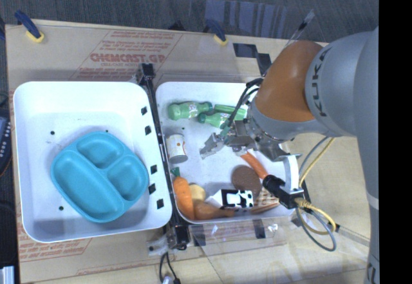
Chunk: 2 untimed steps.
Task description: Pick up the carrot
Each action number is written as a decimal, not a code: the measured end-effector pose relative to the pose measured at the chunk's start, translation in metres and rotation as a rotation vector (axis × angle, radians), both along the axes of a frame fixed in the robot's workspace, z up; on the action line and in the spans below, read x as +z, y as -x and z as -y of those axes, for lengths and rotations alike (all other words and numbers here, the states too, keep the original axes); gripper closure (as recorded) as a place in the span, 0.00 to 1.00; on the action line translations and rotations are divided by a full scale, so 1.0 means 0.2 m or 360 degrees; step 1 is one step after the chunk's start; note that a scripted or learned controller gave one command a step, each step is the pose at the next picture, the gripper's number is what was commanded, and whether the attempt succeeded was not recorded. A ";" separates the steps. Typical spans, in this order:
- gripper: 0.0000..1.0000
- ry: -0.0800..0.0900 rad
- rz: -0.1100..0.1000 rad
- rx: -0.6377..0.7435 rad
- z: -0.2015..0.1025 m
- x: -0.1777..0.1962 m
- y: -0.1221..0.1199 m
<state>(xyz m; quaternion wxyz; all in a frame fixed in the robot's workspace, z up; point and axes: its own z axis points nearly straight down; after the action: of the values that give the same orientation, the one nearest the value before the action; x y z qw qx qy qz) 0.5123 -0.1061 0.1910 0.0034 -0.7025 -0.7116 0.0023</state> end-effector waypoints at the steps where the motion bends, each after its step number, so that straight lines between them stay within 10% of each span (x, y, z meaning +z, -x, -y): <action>1: 0.00 0.0003 0.0009 0.0066 0.06 0.20 0.18; 2: 0.00 0.0004 -0.0003 -0.0118 0.13 -0.14 -0.15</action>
<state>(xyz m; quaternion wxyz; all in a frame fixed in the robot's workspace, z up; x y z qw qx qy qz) 0.5417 -0.1316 0.1621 0.0032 -0.7285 -0.6850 0.0038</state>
